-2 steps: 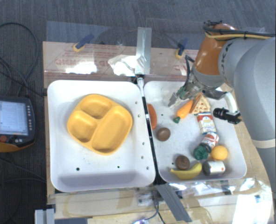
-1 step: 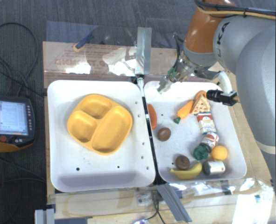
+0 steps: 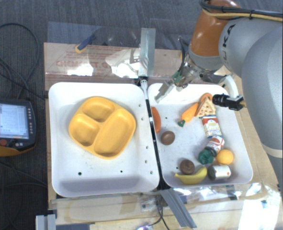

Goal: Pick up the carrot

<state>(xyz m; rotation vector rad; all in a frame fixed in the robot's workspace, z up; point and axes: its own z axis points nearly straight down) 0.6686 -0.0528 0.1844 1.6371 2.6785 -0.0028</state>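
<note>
One gripper [image 3: 166, 91], fingers spread and holding nothing, hangs up and left of the carrot [image 3: 189, 112], so next it must drop onto the carrot.

Two bins sit side by side mid-frame: the left bin [image 3: 64, 176] holds a divided plate [image 3: 102, 126], the right bin [image 3: 244, 166] holds a carrot [image 3: 189, 113] at upper centre beside a pizza slice [image 3: 206, 106], with a banana [image 3: 191, 177] at lower centre and the gripper [image 3: 172, 86] above the bin's upper left corner.
</note>
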